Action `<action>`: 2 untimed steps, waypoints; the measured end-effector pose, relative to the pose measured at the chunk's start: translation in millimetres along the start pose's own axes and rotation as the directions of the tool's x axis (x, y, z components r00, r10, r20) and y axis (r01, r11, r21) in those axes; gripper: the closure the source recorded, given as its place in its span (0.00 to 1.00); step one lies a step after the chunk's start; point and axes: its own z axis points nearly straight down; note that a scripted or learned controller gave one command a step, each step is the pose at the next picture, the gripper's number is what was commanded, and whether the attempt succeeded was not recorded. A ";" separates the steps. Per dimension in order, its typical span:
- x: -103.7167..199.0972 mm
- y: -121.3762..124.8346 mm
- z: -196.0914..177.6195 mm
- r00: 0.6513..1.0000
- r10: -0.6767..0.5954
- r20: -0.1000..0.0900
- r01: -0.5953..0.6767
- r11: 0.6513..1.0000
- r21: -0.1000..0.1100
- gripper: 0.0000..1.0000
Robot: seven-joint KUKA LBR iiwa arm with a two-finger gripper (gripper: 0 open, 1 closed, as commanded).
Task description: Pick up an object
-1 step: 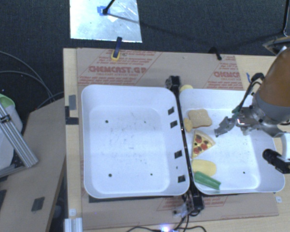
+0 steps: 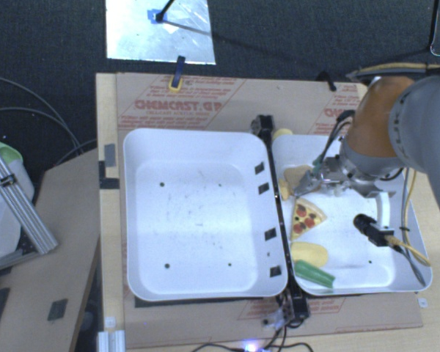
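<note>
1. Reaching in from the right, the arm [image 2: 396, 123] hangs over the right bin [image 2: 403, 273], with the gripper [image 2: 308, 183] low near the bin's left side.
2. Whether the gripper is apart or together I cannot tell; nothing is seen clamped in it.
3. A pizza slice [image 2: 306, 217] lies on the bin floor just below the gripper tip, close to it, though contact cannot be judged.
4. A tan piece [image 2: 293, 176] lies just left of the gripper, partly covered by it.
5. A yellow oval piece [image 2: 309, 253] lies below the pizza slice, and a green piece [image 2: 313, 274] lies at the bin's lower left corner, touching the yellow one or nearly so.
6. A small pale yellow object [image 2: 282, 133] sits at the right bin's upper left rim.
7. The left bin [image 2: 143, 145] shows only its white floor with faint marks.
8. A black part [image 2: 370, 228] of the arm's wrist hangs over the right bin's middle, and the arm hides the bin's upper right part.
</note>
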 end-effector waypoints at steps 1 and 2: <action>15.1 -32.1 12.3 1.000 -0.002 -0.004 0.002 1.000 0.010 0.00; 14.6 -29.2 0.4 1.000 -0.002 -0.003 0.002 1.000 0.003 1.00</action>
